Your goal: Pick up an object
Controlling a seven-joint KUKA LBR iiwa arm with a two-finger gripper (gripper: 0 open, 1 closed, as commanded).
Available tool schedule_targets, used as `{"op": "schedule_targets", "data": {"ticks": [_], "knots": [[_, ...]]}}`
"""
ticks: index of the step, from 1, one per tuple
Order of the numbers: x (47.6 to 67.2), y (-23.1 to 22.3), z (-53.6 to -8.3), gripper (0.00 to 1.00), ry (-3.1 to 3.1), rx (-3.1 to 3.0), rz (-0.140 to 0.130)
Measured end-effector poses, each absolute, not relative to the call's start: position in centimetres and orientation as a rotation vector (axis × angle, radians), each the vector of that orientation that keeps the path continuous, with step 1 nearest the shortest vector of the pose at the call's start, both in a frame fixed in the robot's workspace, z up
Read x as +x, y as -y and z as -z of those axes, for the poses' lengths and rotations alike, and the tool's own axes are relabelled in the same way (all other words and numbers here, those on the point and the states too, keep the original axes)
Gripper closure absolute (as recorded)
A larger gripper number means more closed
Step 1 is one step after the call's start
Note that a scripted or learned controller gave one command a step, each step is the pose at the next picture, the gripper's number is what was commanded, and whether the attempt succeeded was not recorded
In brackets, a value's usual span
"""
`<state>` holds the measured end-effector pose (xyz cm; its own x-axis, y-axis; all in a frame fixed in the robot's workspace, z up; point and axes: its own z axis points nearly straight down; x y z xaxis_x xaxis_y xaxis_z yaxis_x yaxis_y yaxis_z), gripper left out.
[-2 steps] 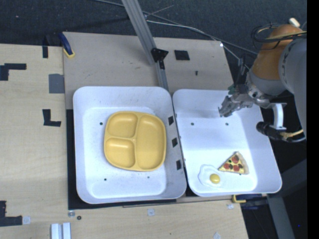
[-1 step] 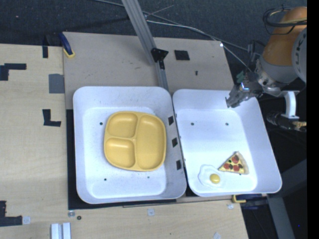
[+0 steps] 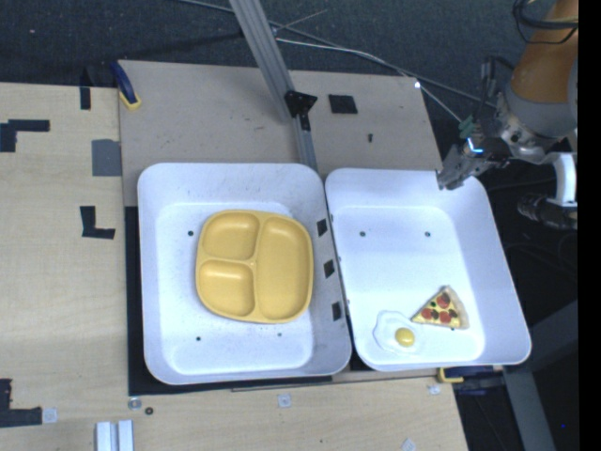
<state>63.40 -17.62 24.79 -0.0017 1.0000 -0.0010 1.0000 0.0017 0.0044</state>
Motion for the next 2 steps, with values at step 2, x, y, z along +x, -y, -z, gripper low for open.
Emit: {"op": "schedule_targets", "data": {"ticks": [2], "knots": [[62.0,7.9,-23.7,1.00,-2.228,2.217,0.003]]}}
